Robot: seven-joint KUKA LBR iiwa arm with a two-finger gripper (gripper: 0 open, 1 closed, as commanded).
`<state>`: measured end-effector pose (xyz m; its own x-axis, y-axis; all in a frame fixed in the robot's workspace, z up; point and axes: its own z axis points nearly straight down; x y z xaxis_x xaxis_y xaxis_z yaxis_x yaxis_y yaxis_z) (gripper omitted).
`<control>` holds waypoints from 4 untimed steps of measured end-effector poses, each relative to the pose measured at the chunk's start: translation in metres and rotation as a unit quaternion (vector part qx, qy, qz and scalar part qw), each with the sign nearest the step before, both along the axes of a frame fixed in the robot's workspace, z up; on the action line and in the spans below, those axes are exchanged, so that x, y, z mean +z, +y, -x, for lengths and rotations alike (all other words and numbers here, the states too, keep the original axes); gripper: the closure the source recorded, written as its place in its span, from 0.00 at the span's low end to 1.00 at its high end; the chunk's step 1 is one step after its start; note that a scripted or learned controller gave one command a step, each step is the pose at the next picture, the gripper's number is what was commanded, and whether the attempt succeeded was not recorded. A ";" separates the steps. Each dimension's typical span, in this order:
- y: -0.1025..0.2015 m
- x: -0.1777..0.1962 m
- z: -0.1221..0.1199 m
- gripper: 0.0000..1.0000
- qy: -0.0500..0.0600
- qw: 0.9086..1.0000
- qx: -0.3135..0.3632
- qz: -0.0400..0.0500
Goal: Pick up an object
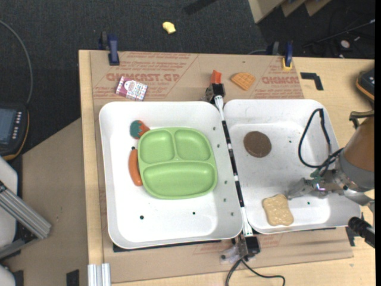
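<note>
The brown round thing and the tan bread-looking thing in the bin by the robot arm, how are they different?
The brown disc is round and dark; the tan slice is squarish and pale. The disc lies toward the back of the right bin; the slice lies near its front edge, closer to the gripper. Both lie flat, apart from each other.

Brown disc [258, 143]: round, flat, dark brown; lies far-centre in the right bin.
Cracker [278, 210]: tan, speckled, roughly square (corners rounded); lies flat near the right bin's near edge.
Sausage [135, 167]: orange, elongated; left bin, touching the green tray's left side.
Green-and-red piece [139, 128]: small, rounded; left bin, at the tray's far-left corner.
</note>
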<state>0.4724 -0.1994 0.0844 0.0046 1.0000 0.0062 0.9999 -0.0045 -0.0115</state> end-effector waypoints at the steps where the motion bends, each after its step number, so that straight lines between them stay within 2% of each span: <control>1: 0.044 0.018 -0.051 0.00 -0.008 1.000 0.005 0.004; 2: 0.048 0.001 -0.128 0.00 -0.009 1.000 0.004 0.004; 3: 0.102 0.001 -0.192 0.00 -0.008 1.000 0.006 0.004; 4: 0.093 0.000 -0.194 0.00 -0.005 1.000 0.003 0.003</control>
<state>0.6661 -0.1065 0.0844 -0.0021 1.0000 -0.0008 1.0000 0.0021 -0.0016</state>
